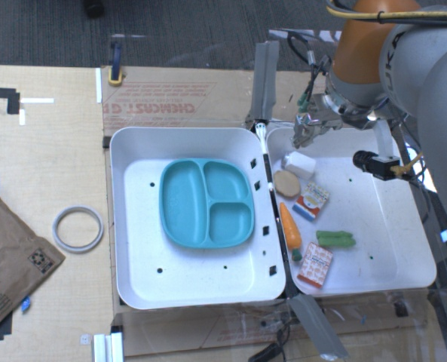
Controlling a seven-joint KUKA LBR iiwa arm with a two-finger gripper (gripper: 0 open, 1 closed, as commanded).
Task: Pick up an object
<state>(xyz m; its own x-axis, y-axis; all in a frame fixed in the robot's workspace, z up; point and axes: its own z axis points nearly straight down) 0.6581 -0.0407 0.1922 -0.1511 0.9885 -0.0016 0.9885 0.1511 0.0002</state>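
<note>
A wooden tabletop (50, 172) carries two white bins. The left bin (133, 225) contains a teal divided plate (206, 202). The right bin (389, 232) contains small objects: carrot (290, 226), green piece (335, 238), white block (299, 162). The gripper (304, 133) hovers at the far corner, approaching; I cannot tell its state. Next, descend onto one object.

single fixed camera above bench (42, 172), angled down on both white bins (125, 202), mid distance.
</note>
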